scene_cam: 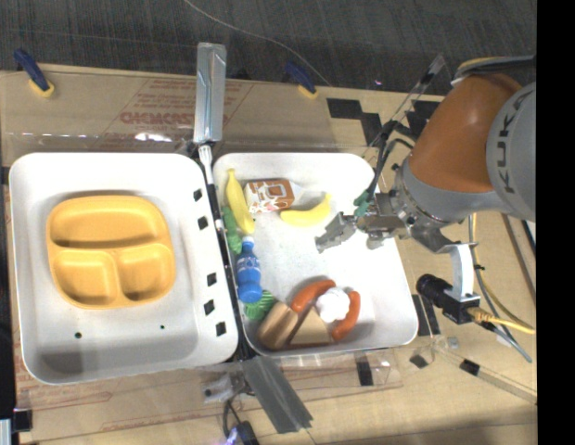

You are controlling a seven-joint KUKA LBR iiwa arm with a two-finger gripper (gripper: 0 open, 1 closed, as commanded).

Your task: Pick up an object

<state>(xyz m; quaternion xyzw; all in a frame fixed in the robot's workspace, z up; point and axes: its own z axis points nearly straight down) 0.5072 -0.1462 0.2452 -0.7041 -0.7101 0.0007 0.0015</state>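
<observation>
My gripper (332, 233) hovers over the middle of the right bin (389, 290), open, with nothing between its fingers. Just to its upper left lies a yellow banana (306, 212), beside a brown and white packet (269, 194). Along the bin's left wall sit a yellow piece (234, 196), a green piece (239, 222) and a blue bottle (248, 272). At the front of the bin are an orange sausage (310, 293), a white ball (332, 302) and a tan wedge (292, 326).
The left bin (46, 341) holds a yellow divided tray (109, 248). A metal divider (210, 91) stands behind the wall between the two bins. The arm's orange band (454, 146) hangs over the right bin's right edge.
</observation>
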